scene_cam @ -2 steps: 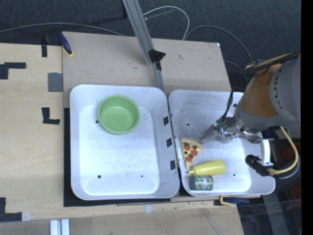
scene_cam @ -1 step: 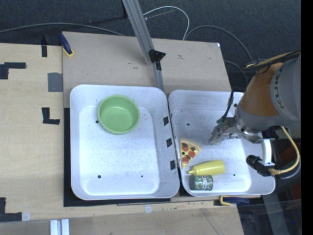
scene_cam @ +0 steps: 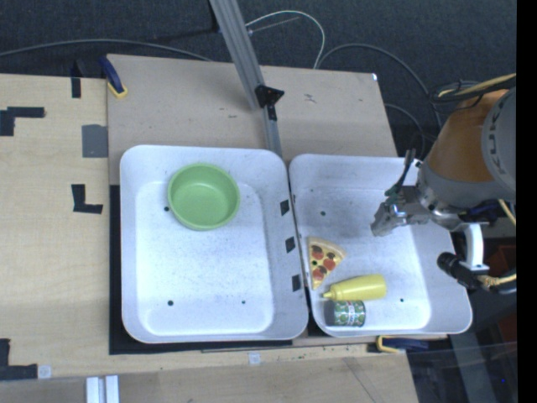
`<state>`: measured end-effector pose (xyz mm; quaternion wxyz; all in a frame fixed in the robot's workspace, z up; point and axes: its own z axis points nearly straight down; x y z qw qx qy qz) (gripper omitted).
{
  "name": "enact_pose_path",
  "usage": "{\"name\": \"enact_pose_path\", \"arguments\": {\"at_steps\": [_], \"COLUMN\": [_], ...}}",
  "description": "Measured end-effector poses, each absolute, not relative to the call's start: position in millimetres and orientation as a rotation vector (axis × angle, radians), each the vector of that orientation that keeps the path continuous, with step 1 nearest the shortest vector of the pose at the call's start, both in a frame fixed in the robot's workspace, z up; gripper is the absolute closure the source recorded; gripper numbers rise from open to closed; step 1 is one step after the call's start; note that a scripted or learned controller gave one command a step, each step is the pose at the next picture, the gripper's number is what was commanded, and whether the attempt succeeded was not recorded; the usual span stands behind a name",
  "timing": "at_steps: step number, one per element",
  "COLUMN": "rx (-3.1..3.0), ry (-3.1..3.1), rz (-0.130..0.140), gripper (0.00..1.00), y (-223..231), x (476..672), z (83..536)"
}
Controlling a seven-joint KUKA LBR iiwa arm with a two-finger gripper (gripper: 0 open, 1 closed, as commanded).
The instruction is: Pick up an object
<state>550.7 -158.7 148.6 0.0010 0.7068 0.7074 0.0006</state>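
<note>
The right bin (scene_cam: 352, 183) holds a pizza slice (scene_cam: 322, 261), a yellow mustard bottle (scene_cam: 356, 288) lying on its side, and a small green can (scene_cam: 346, 313) at the front edge. My gripper (scene_cam: 388, 221) hangs over the right part of this bin, up and to the right of the pizza slice, apart from all three objects. I see nothing between its fingers. A green bowl (scene_cam: 203, 196) sits in the back of the left bin (scene_cam: 143, 242).
A grey metal pole (scene_cam: 243, 49) slants down from the top to the seam between the bins. Cables (scene_cam: 352, 53) run over the bench behind the right bin. The arm's orange band (scene_cam: 466, 141) is at the right edge.
</note>
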Motion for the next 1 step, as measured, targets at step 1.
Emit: {"name": "enact_pose_path", "arguments": {"at_steps": [1], "rx": [2.217], "ry": [2.22], "rz": [0.004], "gripper": [1.0], "y": [-159.5], "x": [544.0], "z": [208.2]}}
